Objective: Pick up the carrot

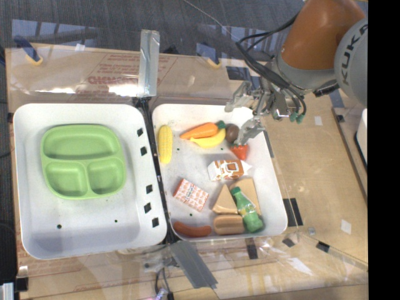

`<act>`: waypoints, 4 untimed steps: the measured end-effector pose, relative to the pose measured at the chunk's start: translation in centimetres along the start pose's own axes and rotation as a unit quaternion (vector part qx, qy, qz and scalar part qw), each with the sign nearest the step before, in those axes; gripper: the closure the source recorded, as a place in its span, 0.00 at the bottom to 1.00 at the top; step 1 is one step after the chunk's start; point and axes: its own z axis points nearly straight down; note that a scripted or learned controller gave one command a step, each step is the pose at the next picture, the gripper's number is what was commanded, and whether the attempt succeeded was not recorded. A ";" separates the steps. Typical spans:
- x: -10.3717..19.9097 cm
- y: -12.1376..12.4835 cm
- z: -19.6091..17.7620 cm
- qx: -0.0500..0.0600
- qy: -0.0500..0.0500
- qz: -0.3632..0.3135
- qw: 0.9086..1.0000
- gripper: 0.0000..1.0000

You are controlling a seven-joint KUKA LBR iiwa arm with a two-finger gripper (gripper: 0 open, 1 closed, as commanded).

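Note:
The carrot (pixel 200 130), orange with a green top, lies in the upper part of the right bin (pixel 275 186). It rests against a yellow banana (pixel 210 142) just below it. My gripper (pixel 245 114) hovers over the bin's upper right corner, to the right of the carrot's green end and apart from it. Its fingers stand open with only bare bin floor showing between them. One fingertip (pixel 252 130) is close to a small brown item (pixel 232 132) and a red item (pixel 239 151).
The right bin also holds a corn cob (pixel 165 144), a small carton (pixel 225 169), a pink box (pixel 190 194), a tan wedge (pixel 226 198), a green bottle (pixel 245 208), a bun (pixel 228 224) and a sausage (pixel 192 230). A green divided plate (pixel 83 160) sits in the left bin (pixel 37 230).

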 end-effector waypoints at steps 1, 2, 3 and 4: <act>-2.8 2.3 9.3 -0.002 0.003 0.090 0.996 0.00; -2.9 -1.3 17.0 -0.001 0.000 0.213 0.977 0.00; -2.9 6.2 17.1 -0.002 0.001 0.242 0.970 0.00; -2.8 6.5 15.4 -0.001 -0.002 0.157 0.988 0.00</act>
